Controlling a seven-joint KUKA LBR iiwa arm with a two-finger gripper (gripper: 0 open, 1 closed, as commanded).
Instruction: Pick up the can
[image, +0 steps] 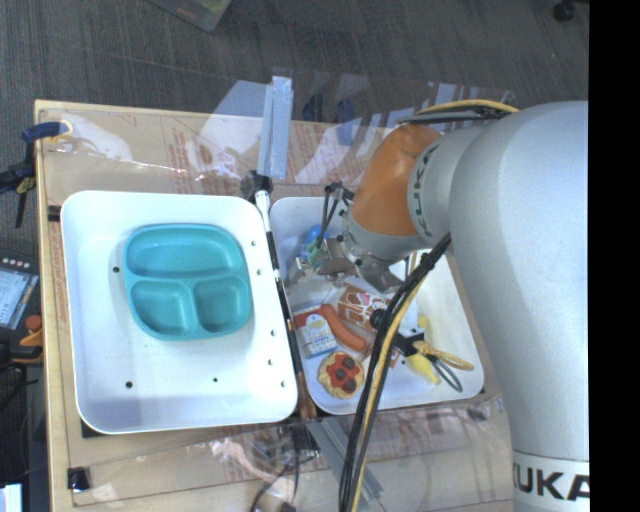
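Near edge: tabletop (180, 460) is brown board under clear plastic sheet. A black and yellow cable (362, 420) runs from the near edge up toward the arm.

Left bin (100, 380): white and shallow. It holds a turquoise tray (188, 277) with three compartments, lying flat toward the far half of the bin.

Right bin (462, 385): white, touching the left bin along their shared edge. Much of it is covered by the arm. Contents, near to far:
- round toy pastry (340, 372), tan with a red middle, at the near rim
- yellow item (430, 360) with thin handles, near right; its kind is not clear
- small pale card (318, 336), just left of centre
- orange sausage (347, 326), lying slantwise just beside the card
- red and white packet (362, 300), just beyond the sausage

Arm (520, 260): the grey body fills the right side. The orange band (393, 190) sits over the far part of the right bin, and the wrist points down and left.

Gripper (322, 258): low over the far left part of the right bin, close to the shared edge. The dark wrist hardware hides its tip, so whether it is open or closed cannot be told. Nothing is seen held.

Can (312, 242): seems to be the small blue item at the far left of the right bin, just beside the gripper and partly hidden by it. Whether it touches the gripper, and whether it stands or lies, cannot be told.

Far edge: a folded strip of clear plastic (275, 125) stands beyond the bins.
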